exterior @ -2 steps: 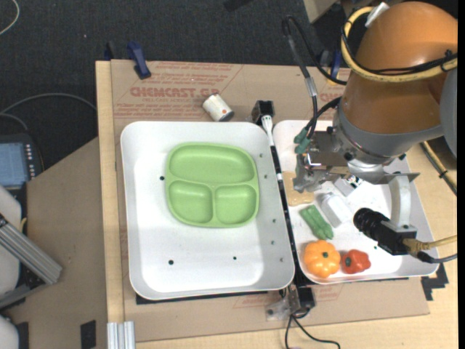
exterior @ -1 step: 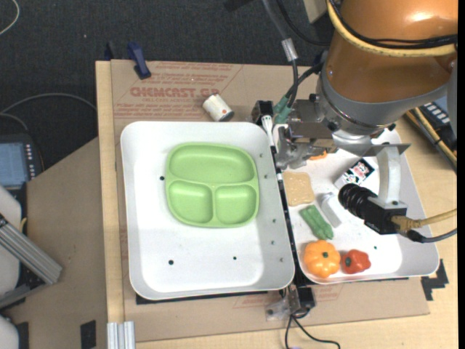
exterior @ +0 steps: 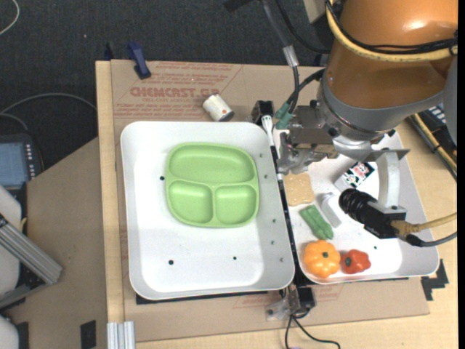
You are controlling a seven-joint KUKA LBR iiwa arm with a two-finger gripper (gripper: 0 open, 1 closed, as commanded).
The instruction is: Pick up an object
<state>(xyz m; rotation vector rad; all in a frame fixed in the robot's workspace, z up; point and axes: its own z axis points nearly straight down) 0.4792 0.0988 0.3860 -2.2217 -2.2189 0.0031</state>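
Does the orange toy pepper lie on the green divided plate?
No, the orange toy pepper lies in the other bin, beside a red vegetable.

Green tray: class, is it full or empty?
Empty. All three compartments of the green tray show bare green plastic.

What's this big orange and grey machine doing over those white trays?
A robot arm leans over the right bin, and its job is to pick something up. Its gripper sits low by the wall between the two bins. I can't see it holding anything. A green pod, an orange pepper and a red vegetable lie untouched at the bin's near end. The left bin holds a green divided plate.
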